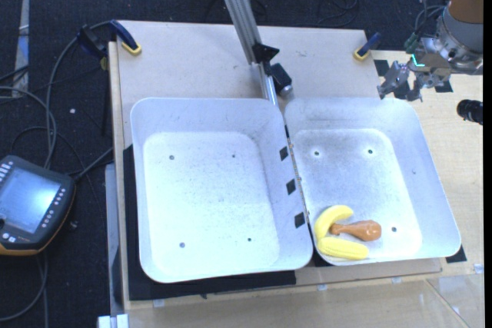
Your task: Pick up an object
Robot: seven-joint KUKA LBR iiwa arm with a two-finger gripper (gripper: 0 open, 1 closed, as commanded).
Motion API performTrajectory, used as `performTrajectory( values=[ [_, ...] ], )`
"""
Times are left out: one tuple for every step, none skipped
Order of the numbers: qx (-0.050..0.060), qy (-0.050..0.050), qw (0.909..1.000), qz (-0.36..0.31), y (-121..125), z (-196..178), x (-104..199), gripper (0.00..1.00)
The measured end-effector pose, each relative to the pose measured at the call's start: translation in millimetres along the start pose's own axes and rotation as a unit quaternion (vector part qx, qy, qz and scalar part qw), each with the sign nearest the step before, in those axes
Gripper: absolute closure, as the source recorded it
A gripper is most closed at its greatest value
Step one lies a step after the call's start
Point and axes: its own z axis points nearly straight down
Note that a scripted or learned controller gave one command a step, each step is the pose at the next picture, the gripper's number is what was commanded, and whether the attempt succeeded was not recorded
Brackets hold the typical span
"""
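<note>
Banana [337, 230] | right bin's [400, 127] near corner | gripper [400, 82] well apart

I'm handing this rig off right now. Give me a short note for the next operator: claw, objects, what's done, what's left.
Claw: hanging above the far right corner of the right bin, nothing seen in it.
Objects: yellow banana and brown drumstick toy lie touching at the right bin's near left corner.
Done: nothing picked yet.
Left: move the claw over the pair, descend, grasp one and lift.
</note>
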Motion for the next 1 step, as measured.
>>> performTrajectory(
  values=[
    [0.0,0.0,1.0,0.0,0.0,0.0,0.0,0.0]
  ],
)
